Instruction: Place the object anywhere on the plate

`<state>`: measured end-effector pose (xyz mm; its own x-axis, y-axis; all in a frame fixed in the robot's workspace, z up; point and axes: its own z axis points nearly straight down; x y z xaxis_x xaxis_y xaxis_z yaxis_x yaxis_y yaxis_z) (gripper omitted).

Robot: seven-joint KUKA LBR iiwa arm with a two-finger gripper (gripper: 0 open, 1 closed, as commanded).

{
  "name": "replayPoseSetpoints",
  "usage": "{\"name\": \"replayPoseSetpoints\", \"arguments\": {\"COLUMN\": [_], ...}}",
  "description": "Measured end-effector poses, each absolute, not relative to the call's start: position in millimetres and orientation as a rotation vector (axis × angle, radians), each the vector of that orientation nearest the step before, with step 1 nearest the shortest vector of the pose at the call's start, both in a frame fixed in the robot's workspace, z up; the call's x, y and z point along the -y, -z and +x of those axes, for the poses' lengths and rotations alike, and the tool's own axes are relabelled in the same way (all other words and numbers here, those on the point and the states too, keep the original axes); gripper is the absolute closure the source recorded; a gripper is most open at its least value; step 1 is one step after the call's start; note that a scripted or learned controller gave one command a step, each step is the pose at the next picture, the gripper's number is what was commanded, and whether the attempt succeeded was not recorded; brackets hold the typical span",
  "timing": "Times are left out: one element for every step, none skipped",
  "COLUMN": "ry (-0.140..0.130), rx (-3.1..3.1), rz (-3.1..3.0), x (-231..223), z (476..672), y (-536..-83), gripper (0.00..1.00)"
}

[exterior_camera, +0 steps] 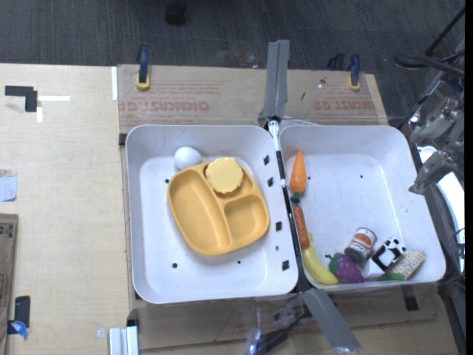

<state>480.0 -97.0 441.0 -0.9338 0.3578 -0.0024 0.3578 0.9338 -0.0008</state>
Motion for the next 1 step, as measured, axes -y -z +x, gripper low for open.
{"name": "replayPoseSetpoints", "arguments": {"ry": [0.001], "rx": [-3.134], "rz": [0.208], "x": [75.7], "z": [480.3], "y": [-440.9], "gripper": [0.0]}}
